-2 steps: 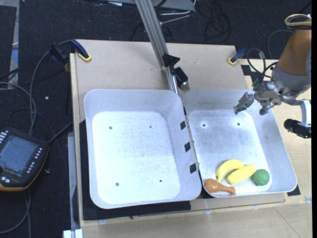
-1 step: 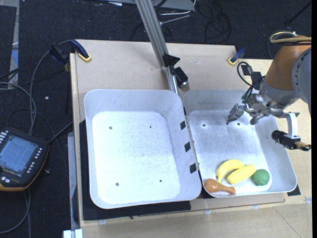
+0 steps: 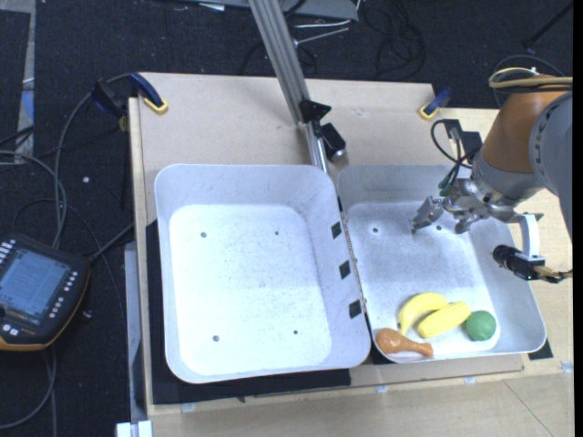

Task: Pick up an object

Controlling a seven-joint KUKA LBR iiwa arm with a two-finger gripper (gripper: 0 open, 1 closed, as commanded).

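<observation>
Two shallow white bins are sitting side by side on the pale wooden surface (image 3: 228,107). The left bin (image 3: 187,189) is showing only its speckled white floor, while the right bin (image 3: 392,194) is holding a small cluster of things at its near edge. A yellow banana (image 3: 434,314) is lying there, curved, with its tips pointing toward the bin's near left corner. Just beside it on the right, a round green ball (image 3: 481,325) is resting close against the banana's end. An orange-brown drumstick-shaped toy (image 3: 403,342) is lying in front of the banana, right at the bin's near rim.

The grey arm (image 3: 533,144), with its orange band above the wrist, is reaching in from the right over the far half of the right bin. Its gripper (image 3: 439,218) is hanging low over the bin floor, well apart from the three objects. The fingers are looking slightly spread, pointing down and leftward, with nothing visible between them; bare white floor is showing beneath.

A slanted metal pole (image 3: 284,57) is rising from the seam between the bins toward the top of the view. Yellow-tipped clamps (image 3: 150,96) are gripping the far corners of the surface, and a handheld control pendant (image 3: 36,289) is lying on the dark floor at left.
</observation>
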